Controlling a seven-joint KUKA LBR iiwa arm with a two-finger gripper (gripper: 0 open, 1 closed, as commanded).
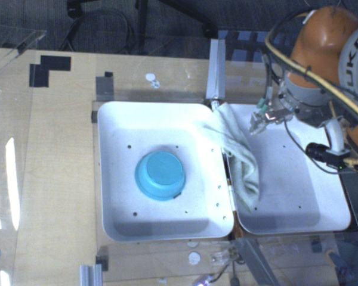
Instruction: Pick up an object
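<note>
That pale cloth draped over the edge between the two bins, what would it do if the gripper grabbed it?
The cloth would probably go limp and dangle, since it already lies in soft folds. It looks thin, so likely light. Because it lies over the rim of the right bin, a corner may drag or snag as the gripper lifts.

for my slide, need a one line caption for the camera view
End effector above the right bin near a pale cloth; blue bowl in the left bin.

bins: 2 (116, 159) (322, 213) | blue bowls: 1 (160, 175) | cloths: 1 (241, 165) | end effectors: 1 (258, 124)
</note>
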